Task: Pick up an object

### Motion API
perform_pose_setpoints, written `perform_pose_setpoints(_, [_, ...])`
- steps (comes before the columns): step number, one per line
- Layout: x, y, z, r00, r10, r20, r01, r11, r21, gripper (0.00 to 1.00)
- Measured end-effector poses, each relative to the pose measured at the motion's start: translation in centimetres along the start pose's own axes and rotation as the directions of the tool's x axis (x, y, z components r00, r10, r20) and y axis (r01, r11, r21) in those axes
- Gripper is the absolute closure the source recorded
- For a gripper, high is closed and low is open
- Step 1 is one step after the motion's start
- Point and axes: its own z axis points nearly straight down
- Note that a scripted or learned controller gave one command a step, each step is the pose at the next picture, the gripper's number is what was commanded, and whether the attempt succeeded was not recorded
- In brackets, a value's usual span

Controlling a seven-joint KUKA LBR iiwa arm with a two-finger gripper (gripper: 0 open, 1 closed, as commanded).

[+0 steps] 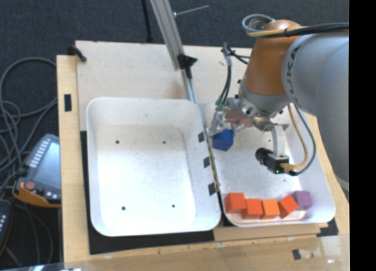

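A row of four orange blocks is laid along the near wall of the right bin, well below the hand, with a purple block touching the row's right end. The left bin is set beside it on the worktop, to the hand's left. The hand is held over the upper left part of the right bin, close to the divide between the bins. A blue block is seen directly beneath the hand, touching or nearly touching its tip; whether it is pinched or lying on the bin floor cannot be told, nor whether the hand is spread or pressed together. An aluminium post rises above the hand.
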Motion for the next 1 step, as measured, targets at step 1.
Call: perform_pose_setpoints(1, [6.02, -7.95, -1.93, 1.000, 0.001, -0.002, -0.001, 1.000, 0.007, 1.00])
